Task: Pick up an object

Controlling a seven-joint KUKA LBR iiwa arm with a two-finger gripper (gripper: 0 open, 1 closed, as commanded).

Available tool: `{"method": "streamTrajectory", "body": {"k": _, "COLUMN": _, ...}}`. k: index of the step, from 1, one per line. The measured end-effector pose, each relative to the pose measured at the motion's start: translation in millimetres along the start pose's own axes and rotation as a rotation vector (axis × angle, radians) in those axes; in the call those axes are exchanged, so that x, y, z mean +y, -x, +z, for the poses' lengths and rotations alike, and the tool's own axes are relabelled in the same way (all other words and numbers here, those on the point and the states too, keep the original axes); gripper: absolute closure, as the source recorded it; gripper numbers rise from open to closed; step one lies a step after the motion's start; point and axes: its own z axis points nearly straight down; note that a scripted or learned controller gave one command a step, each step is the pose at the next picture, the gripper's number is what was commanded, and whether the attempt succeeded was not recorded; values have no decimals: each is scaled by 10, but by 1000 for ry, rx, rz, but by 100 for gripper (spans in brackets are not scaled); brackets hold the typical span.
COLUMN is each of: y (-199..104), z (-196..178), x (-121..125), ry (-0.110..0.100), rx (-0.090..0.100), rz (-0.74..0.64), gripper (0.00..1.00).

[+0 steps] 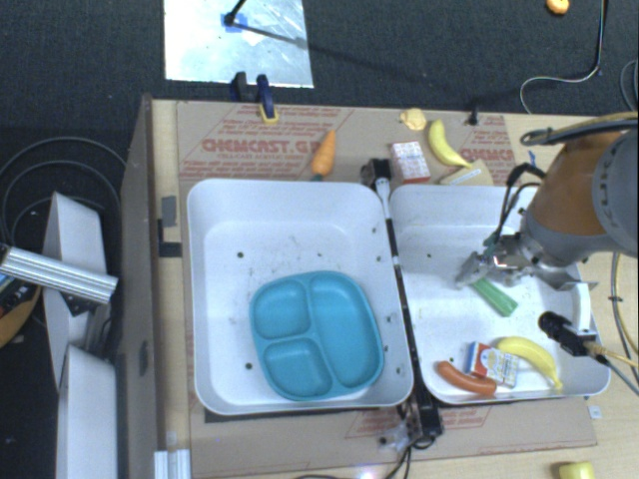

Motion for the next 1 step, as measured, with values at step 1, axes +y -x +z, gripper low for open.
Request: {"method": "streamTrajectory", "body": {"k": 1, "y": 4, "z": -127, "x": 25, "ry": 7, "rx": -2, "rz": -1, "gripper": 100}}
